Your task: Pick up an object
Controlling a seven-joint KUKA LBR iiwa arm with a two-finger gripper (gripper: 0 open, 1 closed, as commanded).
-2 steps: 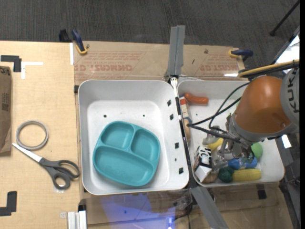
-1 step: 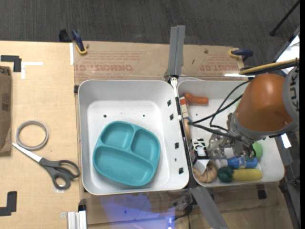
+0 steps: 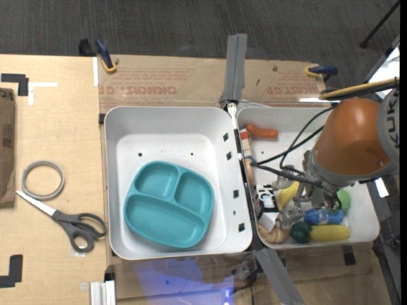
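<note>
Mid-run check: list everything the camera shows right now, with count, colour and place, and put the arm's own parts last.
bins: 2, white, side by side on the bench
divided plate: 1, teal, in the left bin
toy hot dog: 1, orange-red, top of the right bin
small toys: a cluster, yellow, blue, green and tan, at the right bin's lower end; exact count unclear under the arm
scissors: 1, grey handles, on the bench left of the bins
tape roll: 1, grey, above the scissors
clamps: 2, blue, on the cardboard behind the bins
arm: 1, orange band, over the right bin
gripper: 1, grey, low among the small toys
</note>
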